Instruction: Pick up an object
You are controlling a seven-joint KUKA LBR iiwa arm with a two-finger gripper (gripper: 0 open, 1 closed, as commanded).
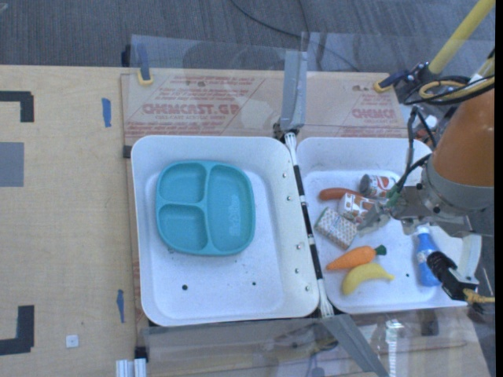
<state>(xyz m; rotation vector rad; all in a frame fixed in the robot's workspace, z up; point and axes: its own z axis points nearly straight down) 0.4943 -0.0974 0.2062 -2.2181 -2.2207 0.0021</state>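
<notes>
Desk: pale wood surface carrying 2 shallow white bins side by side, with a printed cardboard sheet under their far edges.
Left bin: rim at; holds 1 teal divided plate with 3 compartments, lying flat toward the 10 o'clock part of the bin.
Right bin: wall at; holds all the small objects, clustered around its centre.
My arm: reaches in from 3 o'clock; orange band above the grey wrist, over the right half of the right bin.
End effector, low in the right bin, pointing toward 9 o'clock. It is dark and overlaps the clutter, so I cannot tell its state.
Objects by the end effector: a small red and white carton touching or just beside the tip; a can at 12 o'clock of it; a red sausage-shaped item at 10 o'clock; a checkered packet at 8 o'clock.
Objects farther off: toy carrot at 7 o'clock, with a toy banana just beside it at its 6 o'clock.
Under my wrist: a blue bottle at 5 o'clock, part hidden by the arm.
Grasp status: nothing seen lifted; every object appears to rest on the bin floor.
</notes>
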